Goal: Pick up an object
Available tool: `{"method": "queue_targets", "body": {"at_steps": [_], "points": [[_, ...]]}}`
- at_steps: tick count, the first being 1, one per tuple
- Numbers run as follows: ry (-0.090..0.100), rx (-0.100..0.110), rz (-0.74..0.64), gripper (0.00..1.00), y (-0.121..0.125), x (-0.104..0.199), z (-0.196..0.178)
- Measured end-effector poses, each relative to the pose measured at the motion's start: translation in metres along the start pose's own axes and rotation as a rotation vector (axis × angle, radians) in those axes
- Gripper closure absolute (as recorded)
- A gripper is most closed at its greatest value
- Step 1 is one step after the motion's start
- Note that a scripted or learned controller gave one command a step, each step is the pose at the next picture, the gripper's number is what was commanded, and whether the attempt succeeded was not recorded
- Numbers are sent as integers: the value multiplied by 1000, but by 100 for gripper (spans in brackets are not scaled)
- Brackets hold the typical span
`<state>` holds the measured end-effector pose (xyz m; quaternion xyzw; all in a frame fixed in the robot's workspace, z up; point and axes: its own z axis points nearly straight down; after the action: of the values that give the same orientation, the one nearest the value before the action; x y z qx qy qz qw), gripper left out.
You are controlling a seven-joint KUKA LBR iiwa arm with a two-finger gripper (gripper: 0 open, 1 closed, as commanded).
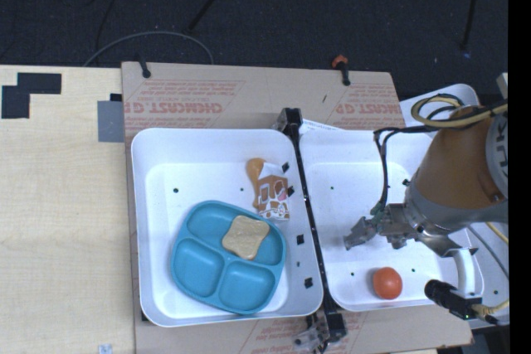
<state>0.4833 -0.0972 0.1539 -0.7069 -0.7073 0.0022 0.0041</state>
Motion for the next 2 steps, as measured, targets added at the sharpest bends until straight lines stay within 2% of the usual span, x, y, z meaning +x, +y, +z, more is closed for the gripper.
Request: {"method": "queue_targets", "body": {"at_steps": [1, 2], "points": [[0, -2, 0, 0, -3, 9, 59], [0, -2, 9, 100, -3, 7, 47]]}}
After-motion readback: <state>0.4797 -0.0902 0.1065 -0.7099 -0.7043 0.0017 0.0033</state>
